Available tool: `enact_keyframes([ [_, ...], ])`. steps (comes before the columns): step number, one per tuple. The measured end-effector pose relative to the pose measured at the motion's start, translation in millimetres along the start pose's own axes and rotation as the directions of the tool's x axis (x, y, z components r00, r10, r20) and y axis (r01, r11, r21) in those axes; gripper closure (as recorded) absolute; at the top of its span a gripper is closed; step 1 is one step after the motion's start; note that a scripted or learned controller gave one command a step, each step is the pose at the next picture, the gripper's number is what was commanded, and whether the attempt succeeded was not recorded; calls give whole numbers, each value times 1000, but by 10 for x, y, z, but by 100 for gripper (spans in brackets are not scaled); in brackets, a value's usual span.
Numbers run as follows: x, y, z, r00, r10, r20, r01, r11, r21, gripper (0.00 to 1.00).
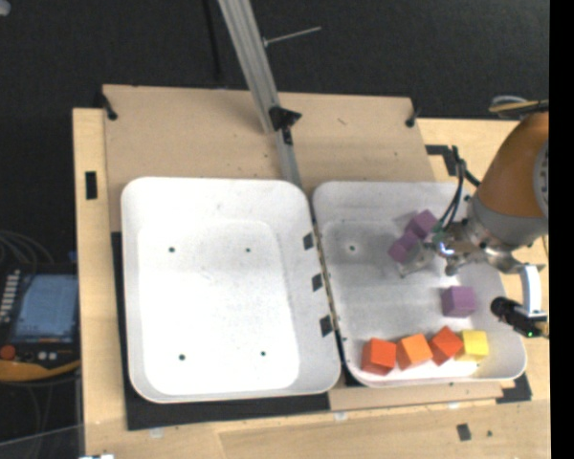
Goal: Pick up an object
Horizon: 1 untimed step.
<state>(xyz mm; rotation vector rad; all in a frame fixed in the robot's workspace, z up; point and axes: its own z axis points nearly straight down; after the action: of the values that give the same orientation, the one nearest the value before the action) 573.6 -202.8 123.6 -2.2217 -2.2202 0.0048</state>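
The arm (517, 175) reaches in over the right bin (364, 213), its orange band sitting above a grey wrist, and the gripper (438, 253) hangs low over the upper middle of that bin. Whether the gripper is open or closed cannot be told from this slanted view, because the tip is small and blurred against the white floor. Two purple blocks lie right at the gripper: one purple block (422, 224) just above it and a second purple block (404, 249) just to its left, close enough that they may be touching the tip, though contact cannot be confirmed and neither is clearly gripped. A third purple block (458, 300) sits apart, lower in the bin, below the wrist. Along the near wall of the right bin runs a row of blocks: a red-orange block (379, 355), an orange block (414, 350), another red-orange block (446, 343) tilted on a corner, and a yellow block (474, 343) at the row's right end. The left bin (215, 285) lies beside it, their edges meeting in the middle of the bench (201, 127).
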Motion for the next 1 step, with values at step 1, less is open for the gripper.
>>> enact_keyframes([
  [1, -13, 11, 261, 1000, 1, 1, -1, 1000, -5, 0],
])
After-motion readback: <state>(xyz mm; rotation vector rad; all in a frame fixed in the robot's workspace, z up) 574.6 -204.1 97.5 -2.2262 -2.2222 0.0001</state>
